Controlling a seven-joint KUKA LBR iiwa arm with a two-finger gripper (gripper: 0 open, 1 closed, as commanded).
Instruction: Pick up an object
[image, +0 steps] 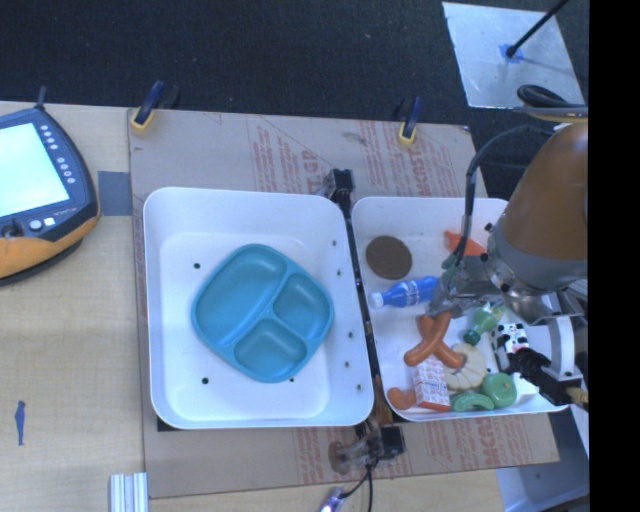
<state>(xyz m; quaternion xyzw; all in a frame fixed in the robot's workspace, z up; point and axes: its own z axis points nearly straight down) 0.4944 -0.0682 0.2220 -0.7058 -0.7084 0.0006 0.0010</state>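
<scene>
The right white bin (400, 208) holds several small objects: a brown disc (388, 257), a blue bottle (405, 293) lying on its side, orange sausages (432, 338), a small red and white carton (431, 383), a green curved piece (485, 395), a white lump (466, 373) and a black and white cow toy (512, 338). My gripper (458, 290) hangs low over the middle of this bin, just right of the blue bottle's base and above the sausages. The arm's wrist hides the bin's right side. I see nothing clearly held.
The left white bin (160, 300) holds a blue divided plate (262, 312). An orange-edged tablet controller (35, 190) lies at the far left of the bench. Clamps (148, 105) (408, 118) pin the cardboard's back edge. An orange piece (462, 242) lies near the right bin's back.
</scene>
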